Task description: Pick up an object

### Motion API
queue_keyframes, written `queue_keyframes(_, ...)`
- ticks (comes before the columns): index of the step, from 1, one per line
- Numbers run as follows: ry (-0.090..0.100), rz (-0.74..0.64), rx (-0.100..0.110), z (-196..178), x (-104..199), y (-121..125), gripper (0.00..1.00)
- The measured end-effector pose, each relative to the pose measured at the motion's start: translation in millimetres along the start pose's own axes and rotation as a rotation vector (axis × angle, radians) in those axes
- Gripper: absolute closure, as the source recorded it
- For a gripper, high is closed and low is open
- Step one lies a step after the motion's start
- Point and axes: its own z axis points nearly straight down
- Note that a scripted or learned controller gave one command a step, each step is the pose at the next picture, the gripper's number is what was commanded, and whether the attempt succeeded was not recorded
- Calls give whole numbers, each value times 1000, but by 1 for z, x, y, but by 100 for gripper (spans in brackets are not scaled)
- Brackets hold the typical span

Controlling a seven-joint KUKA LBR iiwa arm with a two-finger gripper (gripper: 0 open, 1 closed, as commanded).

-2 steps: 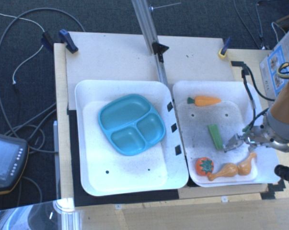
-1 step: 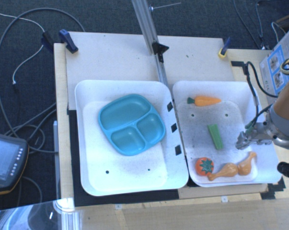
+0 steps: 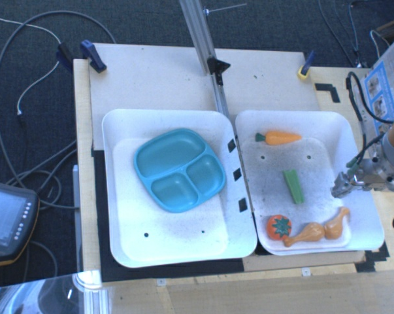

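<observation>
Nearest the camera, in the right bin [image 3: 363, 244], a toy tomato [image 3: 279, 227] touched a toy chicken drumstick [image 3: 314, 229] along the front wall, likely scattered as loose targets. Just behind, a green block [image 3: 293, 186] lay alone on the floor, near the gripper [image 3: 344, 185], which hung over the bin's right side (I could not tell its state). Farther back lay a toy carrot [image 3: 279, 137]. The left bin [image 3: 118, 241] held a blue divided plate [image 3: 180, 169].

Blue plate [image 3: 179, 169], orange carrot [image 3: 279, 137], green block [image 3: 293, 186], red tomato [image 3: 279, 227], white bins [image 3: 125, 241].
</observation>
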Motion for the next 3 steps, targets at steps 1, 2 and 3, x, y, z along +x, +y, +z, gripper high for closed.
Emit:
queue_keyframes(1,0,0,1,-17,0,1,100)
queue_keyframes(2,3,-6,2,-30,47,27,100)
queue_keyframes(3,4,-8,3,-32,108,50,100)
